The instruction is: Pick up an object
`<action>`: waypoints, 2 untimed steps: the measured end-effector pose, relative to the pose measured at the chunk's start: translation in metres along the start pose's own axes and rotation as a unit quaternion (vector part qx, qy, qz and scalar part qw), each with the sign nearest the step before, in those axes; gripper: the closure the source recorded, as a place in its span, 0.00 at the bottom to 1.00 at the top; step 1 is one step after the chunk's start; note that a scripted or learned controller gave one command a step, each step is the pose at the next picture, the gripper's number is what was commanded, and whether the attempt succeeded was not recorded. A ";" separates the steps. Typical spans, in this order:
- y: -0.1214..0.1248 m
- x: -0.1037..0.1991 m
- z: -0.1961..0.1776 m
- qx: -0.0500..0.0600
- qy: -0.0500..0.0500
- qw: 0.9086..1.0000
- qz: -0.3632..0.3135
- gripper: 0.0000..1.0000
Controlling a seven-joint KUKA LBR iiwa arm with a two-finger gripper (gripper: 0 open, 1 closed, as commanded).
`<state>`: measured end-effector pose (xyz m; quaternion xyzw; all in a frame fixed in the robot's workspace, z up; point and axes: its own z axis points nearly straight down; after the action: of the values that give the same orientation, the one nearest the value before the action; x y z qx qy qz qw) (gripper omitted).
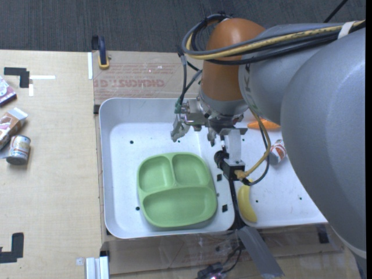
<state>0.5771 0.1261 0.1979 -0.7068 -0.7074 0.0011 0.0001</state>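
My gripper hangs over the far part of the left bin, just beyond the green divided plate. Its two fingers stand spread apart, open, with nothing between them. The plate lies flat on the near half of this bin. In the right bin a yellow banana lies along the wall between the bins. A small red and white object lies further back, and an orange object shows partly from behind the arm.
The big grey arm covers most of the right bin. On the wooden bench to the left stand a small can and some packets. A blue clamp holds the cardboard behind the bins.
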 end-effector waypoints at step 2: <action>0.018 0.000 0.104 0.000 0.003 1.000 0.000 0.00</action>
<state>0.5947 0.1258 0.0934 -0.7071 -0.7071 -0.0011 0.0020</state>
